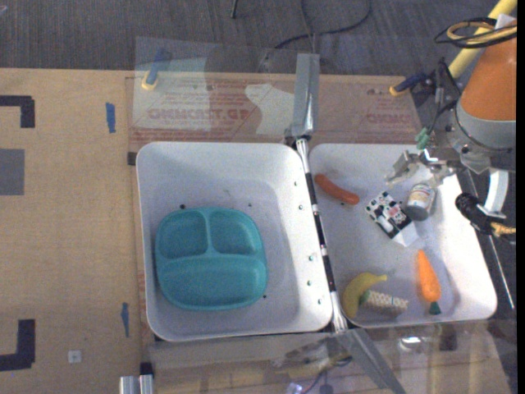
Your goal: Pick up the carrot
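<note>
1. Carrot (426, 278): orange, with a dark green stub at its near end, lying lengthwise on the floor of the right bin (459, 245), close to that bin's right wall and near its front corner. Nothing touches it.
2. Gripper (420, 164): metal fingers at the end of the arm (490, 89), over the back right part of the right bin, well apart from the carrot. Whether the fingers are spread or closed cannot be told; nothing shows between them.
3. Small bottle (420, 199): grey with a pale label, in the right bin just in front of the gripper, behind the carrot.
4. Black-and-white box (388, 213): patterned, in the middle of the right bin, just left of the bottle.
5. Sausage (337, 189): red-orange, lying at a slant near the right bin's left wall, toward the back.
6. Banana (361, 290): yellow, curved, at the right bin's front left, left of the carrot.
7. Speckled block (385, 302): pale, touching the banana on its right side, between banana and carrot.
8. Left bin (213, 167): beside the right bin, sharing the middle divider; it holds a teal plate (210, 258) with three compartments.
</note>
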